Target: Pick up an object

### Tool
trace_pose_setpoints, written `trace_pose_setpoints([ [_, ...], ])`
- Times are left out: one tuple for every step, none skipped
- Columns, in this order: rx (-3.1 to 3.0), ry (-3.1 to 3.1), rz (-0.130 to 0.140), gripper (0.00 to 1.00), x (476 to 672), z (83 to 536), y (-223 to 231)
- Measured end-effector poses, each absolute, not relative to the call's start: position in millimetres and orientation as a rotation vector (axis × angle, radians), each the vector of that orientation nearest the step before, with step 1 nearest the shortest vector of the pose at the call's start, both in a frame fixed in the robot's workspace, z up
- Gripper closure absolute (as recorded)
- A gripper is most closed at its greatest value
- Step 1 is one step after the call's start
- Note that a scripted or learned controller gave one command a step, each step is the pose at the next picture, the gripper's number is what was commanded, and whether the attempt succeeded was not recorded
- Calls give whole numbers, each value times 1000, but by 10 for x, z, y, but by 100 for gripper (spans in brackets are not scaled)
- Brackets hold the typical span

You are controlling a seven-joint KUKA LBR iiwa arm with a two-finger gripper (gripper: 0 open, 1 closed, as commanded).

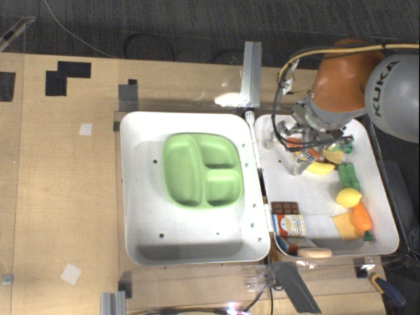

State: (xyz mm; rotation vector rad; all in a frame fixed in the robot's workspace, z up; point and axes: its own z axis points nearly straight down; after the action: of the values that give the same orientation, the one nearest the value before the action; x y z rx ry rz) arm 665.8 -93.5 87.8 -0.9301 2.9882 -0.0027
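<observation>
Figure: the claw [307, 151] hangs low in the right bin [384, 238]; whether it is parted or closed cannot be told. The yellow banana-shaped toy [321, 168] lies just below and right of the claw, its long axis roughly left–right, ends pointing sideways. A sound grasp likely straddles its short width, centred, clear of the green piece [348, 175] to the right of the claw.
</observation>
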Motion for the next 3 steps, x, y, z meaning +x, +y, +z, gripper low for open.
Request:
trace_pose_setpoints([
  [-812,3017,-13,0,6724,1774,-1651],
  [-815,3018,-5,0,6585,898,-1201],
  [-747,3040,-2,0,6556,878,-995],
])
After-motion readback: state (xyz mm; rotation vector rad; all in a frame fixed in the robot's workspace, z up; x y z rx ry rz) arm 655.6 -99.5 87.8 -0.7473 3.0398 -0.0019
